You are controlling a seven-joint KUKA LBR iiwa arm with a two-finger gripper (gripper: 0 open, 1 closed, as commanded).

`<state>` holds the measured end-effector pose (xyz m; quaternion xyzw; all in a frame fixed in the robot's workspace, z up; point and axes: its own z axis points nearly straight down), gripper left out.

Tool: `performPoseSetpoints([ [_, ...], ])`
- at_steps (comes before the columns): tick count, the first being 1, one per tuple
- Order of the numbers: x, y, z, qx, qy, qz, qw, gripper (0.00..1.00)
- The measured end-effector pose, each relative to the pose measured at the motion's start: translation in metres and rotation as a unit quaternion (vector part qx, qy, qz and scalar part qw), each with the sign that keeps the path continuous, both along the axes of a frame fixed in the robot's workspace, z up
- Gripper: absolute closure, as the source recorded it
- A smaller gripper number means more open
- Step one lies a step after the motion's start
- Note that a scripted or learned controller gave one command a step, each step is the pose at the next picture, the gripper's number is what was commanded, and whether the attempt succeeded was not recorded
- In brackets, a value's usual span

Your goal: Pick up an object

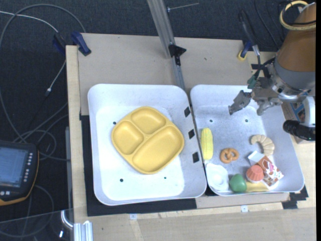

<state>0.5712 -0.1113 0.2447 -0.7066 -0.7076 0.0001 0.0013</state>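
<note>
My gripper [252,106] hangs over the back of the right bin [220,97], its two grey fingers spread apart with nothing between them. Below it in that bin lie a yellow corn cob [206,143], a brown pretzel [229,155], a tan croissant [263,143], a white cup-like piece [217,175], a green ball [237,183], a red-orange round toy [255,173], a red and white packet [271,171] and a yellow piece [257,187]. The items cluster toward the bin's front right; the gripper is well behind them.
The left bin [100,134] holds a yellow three-compartment plate [147,139]. A metal pole [161,19] slants up behind the bins. Blue clamps [80,43] sit at the bench corners. Cables and a tablet [15,170] lie on the floor at left.
</note>
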Motion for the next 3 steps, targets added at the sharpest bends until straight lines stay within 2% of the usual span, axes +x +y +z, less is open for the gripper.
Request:
performPoseSetpoints([
  [1,0.0,0.0,0.0,0.0,0.0,0.0,1.0,0.0],
  [3,-0.015,-0.011,-0.101,0.0002,0.003,-0.001,1.0,0.0],
])
